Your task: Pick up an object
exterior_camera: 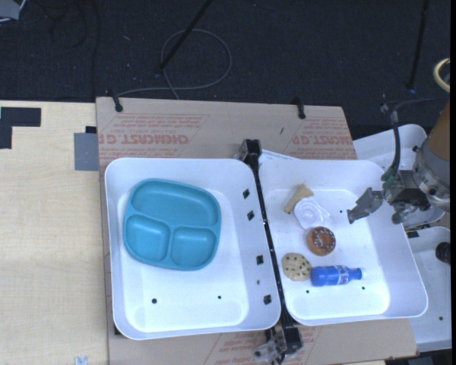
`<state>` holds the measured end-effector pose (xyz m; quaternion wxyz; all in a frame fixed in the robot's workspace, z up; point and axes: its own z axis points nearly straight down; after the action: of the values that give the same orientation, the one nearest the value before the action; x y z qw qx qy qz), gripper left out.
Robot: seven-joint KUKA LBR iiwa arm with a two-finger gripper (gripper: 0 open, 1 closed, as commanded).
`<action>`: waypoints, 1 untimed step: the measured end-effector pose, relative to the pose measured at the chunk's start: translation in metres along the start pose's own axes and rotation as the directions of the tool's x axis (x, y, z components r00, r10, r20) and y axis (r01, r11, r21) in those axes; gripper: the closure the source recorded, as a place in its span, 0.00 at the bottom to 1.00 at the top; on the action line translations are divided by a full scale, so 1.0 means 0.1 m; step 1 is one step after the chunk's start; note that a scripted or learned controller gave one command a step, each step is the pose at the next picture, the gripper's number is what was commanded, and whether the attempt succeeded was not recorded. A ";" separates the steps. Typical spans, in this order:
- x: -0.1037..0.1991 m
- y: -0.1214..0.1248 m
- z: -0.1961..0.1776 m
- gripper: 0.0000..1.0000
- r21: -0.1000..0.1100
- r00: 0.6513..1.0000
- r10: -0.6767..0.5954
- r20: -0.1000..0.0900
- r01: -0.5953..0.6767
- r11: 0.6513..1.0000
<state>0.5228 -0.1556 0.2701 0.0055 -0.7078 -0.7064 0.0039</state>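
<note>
left bin (129,310): holds a blue divided plate (171,224) lying flat toward the far-left part; plate looks parked out of the way, probably not this try's target
right bin (399,299): holds the small pickable stuff, clustered left of centre, near the divider between the bins
items: tan wedge-shaped piece (296,198) at the far end, clear plastic cup or lid (310,212) just beside it, chocolate donut (321,240) next, cookie (296,266) and blue bottle (335,275) lying on its side at the near end
spacing: donut and cup nearly touching, cookie touching the bottle's end; tight group, so a clean grab needs a pick from the outer side
task object: none chosen yet by the look of it; nearest to the tool are cup and donut
gripper (362,206): over the right bin's right half, just right of the cluster, nothing between the fingers
fingers: cannot tell whether spread or closed, dark and blurred
arm pose: reaches in from the right edge, wrist low over the bin rim, tool pointing left toward the items
stage: judged as approach, no contact with anything yet
</note>
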 end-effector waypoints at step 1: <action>0.00 0.02 -0.06 0.00 -0.012 1.000 -0.002 0.002 0.002 1.000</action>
<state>0.5247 -0.1557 0.2761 0.0004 -0.7071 -0.7071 0.0005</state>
